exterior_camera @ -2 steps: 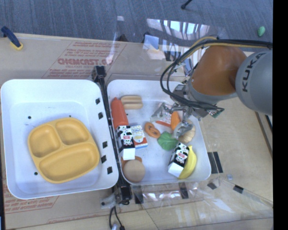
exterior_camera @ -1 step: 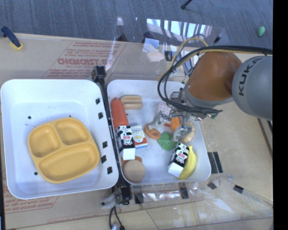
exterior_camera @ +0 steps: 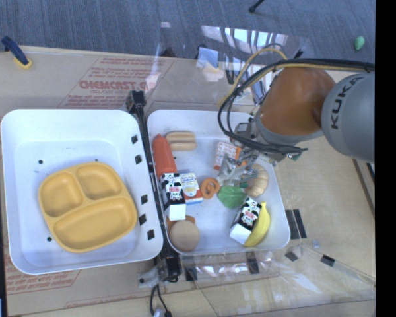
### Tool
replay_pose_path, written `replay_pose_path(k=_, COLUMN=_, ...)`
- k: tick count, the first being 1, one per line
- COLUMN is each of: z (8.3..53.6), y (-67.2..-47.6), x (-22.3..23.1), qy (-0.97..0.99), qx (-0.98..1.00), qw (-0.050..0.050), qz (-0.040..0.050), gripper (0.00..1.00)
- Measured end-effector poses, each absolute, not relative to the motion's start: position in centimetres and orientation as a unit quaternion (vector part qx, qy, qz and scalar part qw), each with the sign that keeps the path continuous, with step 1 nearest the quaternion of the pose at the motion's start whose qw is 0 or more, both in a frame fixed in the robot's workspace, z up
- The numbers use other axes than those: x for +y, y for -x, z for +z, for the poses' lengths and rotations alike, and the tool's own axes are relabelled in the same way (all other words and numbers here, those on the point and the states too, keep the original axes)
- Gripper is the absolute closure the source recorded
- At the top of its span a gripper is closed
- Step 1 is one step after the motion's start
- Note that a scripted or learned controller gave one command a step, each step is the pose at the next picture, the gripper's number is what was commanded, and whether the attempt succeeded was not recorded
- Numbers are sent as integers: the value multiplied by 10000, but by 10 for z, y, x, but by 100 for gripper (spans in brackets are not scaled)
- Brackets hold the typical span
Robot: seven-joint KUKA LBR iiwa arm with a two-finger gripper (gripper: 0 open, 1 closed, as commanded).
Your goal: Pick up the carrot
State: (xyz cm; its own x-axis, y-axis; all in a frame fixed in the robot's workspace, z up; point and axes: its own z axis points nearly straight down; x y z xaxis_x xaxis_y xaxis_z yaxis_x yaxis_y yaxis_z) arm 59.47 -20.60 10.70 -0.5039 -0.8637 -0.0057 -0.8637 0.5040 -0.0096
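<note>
The carrot point(exterior_camera: 163, 155) lies along the left wall of my right bin point(exterior_camera: 277, 207), near its far corner, its near end touching a small cow-print carton point(exterior_camera: 173, 191). It's a long orange-red toy, probably light, stiff and slick; I'd grip across its middle. My fingers point(exterior_camera: 241, 170) hover toward the bin's right side; I cannot tell their opening.

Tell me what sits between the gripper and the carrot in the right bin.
The gripper hangs over the right white bin's middle. The long orange carrot lies along the left wall. Between them sit a small orange ring and a cow-print carton, both low; a beige bun touches the carrot's far end.
</note>
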Motion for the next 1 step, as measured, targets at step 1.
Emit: replay_pose_path(k=1, z=94, y=-594, x=-208, qy=7274, qx=6863, qw=28, qz=-18, gripper=100)
